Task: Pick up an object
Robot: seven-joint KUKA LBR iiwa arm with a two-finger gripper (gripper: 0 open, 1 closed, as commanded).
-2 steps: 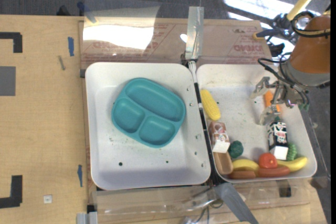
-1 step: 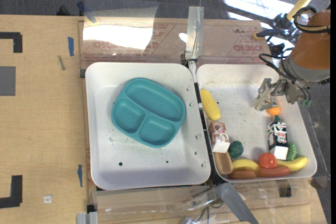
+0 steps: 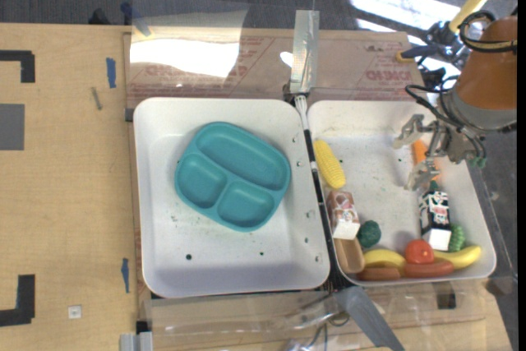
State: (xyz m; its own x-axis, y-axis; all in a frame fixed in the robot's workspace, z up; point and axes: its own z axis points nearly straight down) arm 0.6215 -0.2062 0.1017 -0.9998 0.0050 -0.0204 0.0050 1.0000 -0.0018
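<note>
My gripper [image 3: 421,152] hangs over the back right part of the right bin [image 3: 370,140], below the orange wrist band. A small orange object [image 3: 420,150] shows between its metal fingers, and they look shut on it. Below it in the bin stands a black-and-white carton [image 3: 435,210]. A corn cob [image 3: 329,163] lies by the bin's left wall.
Along the right bin's front lie a small printed box [image 3: 343,214], a dark green piece [image 3: 369,233], a banana [image 3: 385,258], a red tomato [image 3: 419,251] and a white cube [image 3: 439,239]. The left bin [image 3: 156,177] holds a teal divided plate [image 3: 233,175].
</note>
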